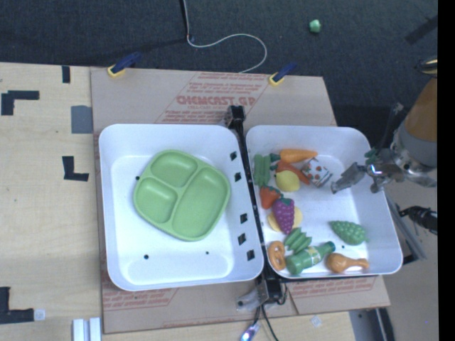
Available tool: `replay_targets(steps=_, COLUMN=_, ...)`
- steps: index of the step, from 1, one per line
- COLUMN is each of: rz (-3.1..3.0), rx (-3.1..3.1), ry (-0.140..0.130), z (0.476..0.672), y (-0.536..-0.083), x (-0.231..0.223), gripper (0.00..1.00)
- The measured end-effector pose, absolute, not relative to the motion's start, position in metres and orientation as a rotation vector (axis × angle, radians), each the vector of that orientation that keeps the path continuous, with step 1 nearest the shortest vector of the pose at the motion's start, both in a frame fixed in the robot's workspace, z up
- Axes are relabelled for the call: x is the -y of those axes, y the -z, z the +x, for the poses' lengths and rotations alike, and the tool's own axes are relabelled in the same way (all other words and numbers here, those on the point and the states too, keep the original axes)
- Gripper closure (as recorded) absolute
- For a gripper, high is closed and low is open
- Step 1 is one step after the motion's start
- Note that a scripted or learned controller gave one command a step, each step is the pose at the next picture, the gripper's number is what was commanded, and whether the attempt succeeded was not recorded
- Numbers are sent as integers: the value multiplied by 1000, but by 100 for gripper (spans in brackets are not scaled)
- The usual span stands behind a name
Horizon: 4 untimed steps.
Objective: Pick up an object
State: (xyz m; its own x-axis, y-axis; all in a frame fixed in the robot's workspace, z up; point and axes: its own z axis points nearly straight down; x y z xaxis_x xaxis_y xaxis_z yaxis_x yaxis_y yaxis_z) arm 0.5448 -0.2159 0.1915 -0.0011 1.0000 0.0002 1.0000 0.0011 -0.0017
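A green sectioned plate (182, 194) lies in the left bin (117, 144), toy foods such as the purple grapes (284, 212) crowd the right bin's (384, 258) left side, and my gripper (353, 175), blurred, hangs right of them, grip state untellable.

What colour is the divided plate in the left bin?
Light green. The divided plate shows plainly in the camera view, lying in the left bin.

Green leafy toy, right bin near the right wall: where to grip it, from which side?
Probably straight down from above, across the short width at the middle of the green leafy toy. It lies flat and alone on the right bin floor, long axis roughly left-right, with bare floor on both long sides for the jaws. The gripper hangs just above-left.
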Motion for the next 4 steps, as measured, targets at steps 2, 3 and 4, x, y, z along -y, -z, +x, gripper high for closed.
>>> replay_targets(steps=2, rz=-2227, rx=2238, ry=16, z=484, y=-471, x=148, gripper=0)
replay_targets(steps=3, rz=-2221, rx=2225, ry=-3, z=484, y=-471, x=149, gripper=100)
replay_targets(steps=4, rz=-2221, rx=2210, ry=-11, z=483, y=-353, x=201, gripper=100)
